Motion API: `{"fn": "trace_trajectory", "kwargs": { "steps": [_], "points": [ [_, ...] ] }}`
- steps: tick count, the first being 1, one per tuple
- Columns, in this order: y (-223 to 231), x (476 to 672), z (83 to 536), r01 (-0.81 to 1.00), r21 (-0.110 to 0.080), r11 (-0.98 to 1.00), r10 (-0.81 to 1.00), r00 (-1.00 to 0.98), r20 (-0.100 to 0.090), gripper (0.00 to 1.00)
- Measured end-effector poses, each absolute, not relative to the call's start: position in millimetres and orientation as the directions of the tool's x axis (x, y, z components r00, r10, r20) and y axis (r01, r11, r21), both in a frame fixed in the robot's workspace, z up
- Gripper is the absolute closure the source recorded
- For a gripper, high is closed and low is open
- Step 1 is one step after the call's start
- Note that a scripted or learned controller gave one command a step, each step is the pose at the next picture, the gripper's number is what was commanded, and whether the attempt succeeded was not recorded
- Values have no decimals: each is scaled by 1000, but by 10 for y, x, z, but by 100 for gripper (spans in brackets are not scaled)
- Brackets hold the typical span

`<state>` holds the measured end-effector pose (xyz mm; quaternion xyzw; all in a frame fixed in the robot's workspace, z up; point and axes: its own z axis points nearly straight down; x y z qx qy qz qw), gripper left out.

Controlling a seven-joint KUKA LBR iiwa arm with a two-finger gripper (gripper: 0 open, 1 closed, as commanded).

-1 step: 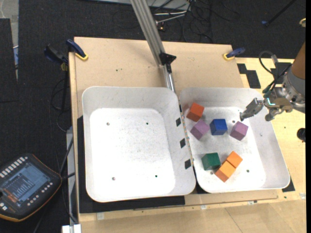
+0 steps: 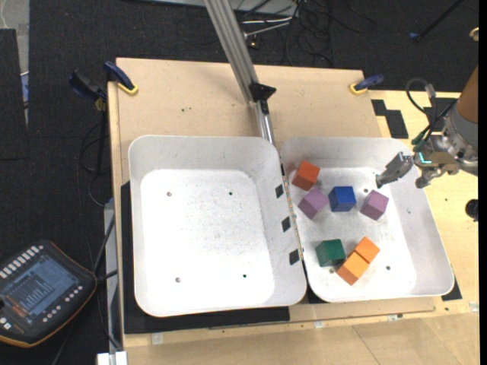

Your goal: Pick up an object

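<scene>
The gripper (image 2: 409, 169) hangs over the right bin (image 2: 426, 230), fingers spread, pinching nothing. Six blocks lie in that bin; the purple block (image 2: 374, 204) sits nearest, just left of the gripper

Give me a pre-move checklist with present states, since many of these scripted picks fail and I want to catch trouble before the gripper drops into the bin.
1. Blocks to pick lie in the right bin: ok, seven cubes.
2. Gripper is over that bin: ok, at its upper right edge, arm coming in from the right.
3. Nothing between the fingers already: ok, no block there.
4. Nearest target stands free: ok, the purple cube just below the gripper is apart from the blue cube.
5. Crowded targets avoided: not ok for the two orange cubes, which touch each other beside the green cube.
6. Gripper height above the bin floor: cannot tell.
</scene>
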<state>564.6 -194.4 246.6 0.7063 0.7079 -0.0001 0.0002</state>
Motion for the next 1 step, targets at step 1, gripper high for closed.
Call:
{"fn": "trace_trajectory", "kwargs": {
  "steps": [1],
  "points": [
    [-1932, 5628, 1821, 1000, -6, -1, 1000, 1, 2, 0]
  ]
}}
